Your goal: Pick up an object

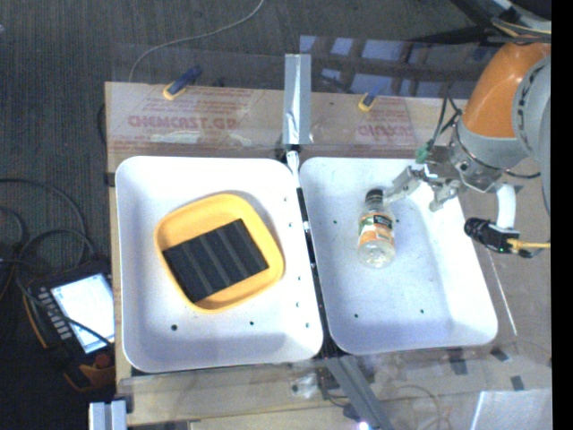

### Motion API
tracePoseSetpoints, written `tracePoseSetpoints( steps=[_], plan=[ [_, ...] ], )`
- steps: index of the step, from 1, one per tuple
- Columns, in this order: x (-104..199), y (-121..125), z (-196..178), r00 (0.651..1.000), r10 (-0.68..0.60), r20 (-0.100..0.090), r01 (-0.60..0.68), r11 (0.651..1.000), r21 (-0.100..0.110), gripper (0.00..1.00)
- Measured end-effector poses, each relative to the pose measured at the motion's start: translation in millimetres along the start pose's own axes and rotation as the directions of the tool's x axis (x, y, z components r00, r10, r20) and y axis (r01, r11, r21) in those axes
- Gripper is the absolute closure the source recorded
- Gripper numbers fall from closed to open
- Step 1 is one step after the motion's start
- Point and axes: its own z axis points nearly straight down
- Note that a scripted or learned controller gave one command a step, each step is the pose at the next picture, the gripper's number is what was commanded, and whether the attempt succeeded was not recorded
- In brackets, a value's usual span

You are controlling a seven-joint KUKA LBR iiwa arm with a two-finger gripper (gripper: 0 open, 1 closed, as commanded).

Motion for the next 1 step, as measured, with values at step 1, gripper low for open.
tracePoseSetpoints(
  steps=[1],
  plan=[
    [37.9,-8.8,84.4,0.994,-0.108,0.002,0.108,0.994,-0.006,0.00]
  ],
)
